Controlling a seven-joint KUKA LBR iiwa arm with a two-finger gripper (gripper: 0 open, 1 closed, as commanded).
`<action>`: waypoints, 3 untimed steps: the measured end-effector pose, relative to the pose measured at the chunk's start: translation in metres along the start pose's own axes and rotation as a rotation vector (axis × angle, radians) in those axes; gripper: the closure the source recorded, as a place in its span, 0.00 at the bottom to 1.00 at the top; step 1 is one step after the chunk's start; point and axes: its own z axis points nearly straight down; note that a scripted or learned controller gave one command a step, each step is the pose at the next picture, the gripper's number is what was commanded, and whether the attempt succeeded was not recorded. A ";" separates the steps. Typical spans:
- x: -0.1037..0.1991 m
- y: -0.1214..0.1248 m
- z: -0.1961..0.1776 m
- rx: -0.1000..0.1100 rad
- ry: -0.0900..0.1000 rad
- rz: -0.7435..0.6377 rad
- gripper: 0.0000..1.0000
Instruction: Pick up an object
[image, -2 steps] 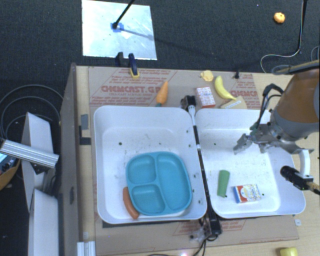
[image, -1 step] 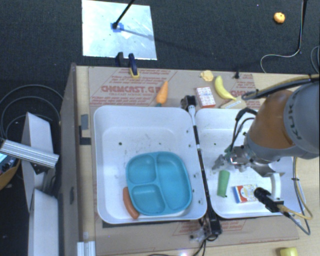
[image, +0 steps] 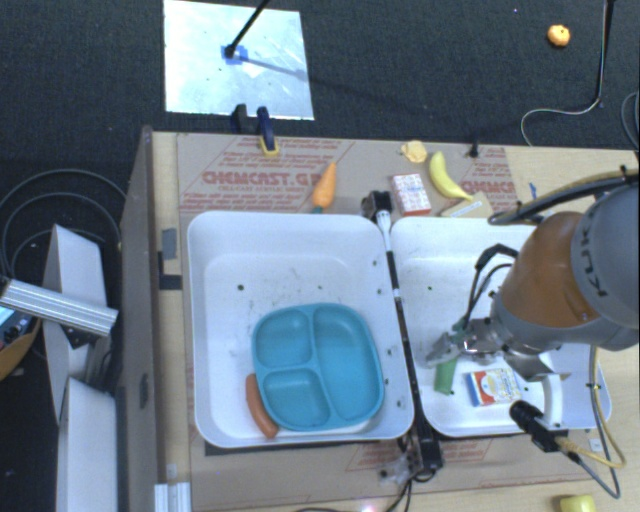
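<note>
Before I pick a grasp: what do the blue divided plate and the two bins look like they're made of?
The blue divided plate looks like moulded plastic with a smooth matte finish: uniform colour, rounded compartment ridges and soft edges. The left bin and right bin look like thin, rigid white plastic with rounded corners and a faint sheen, though coated metal can't be ruled out. The left bin's floor shows dark specks.

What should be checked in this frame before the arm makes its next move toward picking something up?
1. Gripper over the right bin: ok.
2. Green object close below the gripper: ok.
3. Object between the fingers: cannot tell.
4. Small carton lies right beside the green object, may interfere: not ok.
5. Left bin holding the blue divided plate and hot dog is away from the arm: ok.
</note>
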 end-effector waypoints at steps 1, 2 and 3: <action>-0.046 0.047 -0.002 -0.008 -0.005 0.001 0.00; 0.009 0.028 -0.001 0.000 0.002 -0.007 0.00; -0.037 0.078 -0.002 -0.009 -0.004 -0.001 0.00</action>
